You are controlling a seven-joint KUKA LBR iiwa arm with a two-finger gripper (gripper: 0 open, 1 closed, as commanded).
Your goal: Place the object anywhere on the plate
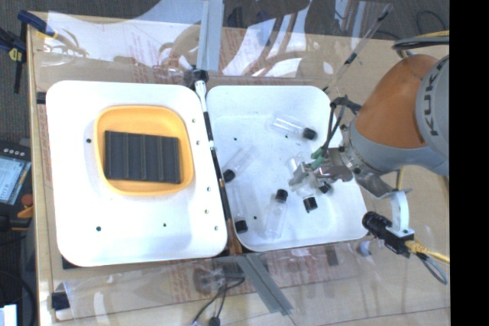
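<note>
A yellow plate (143, 123) with a dark ridged middle lies in the left white bin (69, 217). Several clear vials with black caps lie scattered in the right bin (252, 107). One vial (289, 125) rests near the back, another (238, 162) is close to the divider, and a third (275, 219) sits toward the front. My gripper (309, 174) is low in the right half of the right bin, over a clear vial (295, 166) whose body is partly hidden by it. Whether the vial sits between the fingers is hidden.
A small black cap (309, 203) lies just in front of the gripper, and another (241, 226) by the front left corner of the right bin. The arm's grey and orange wrist (397, 118) hangs over the bin's right rim. Clear plastic sheeting surrounds the bench.
</note>
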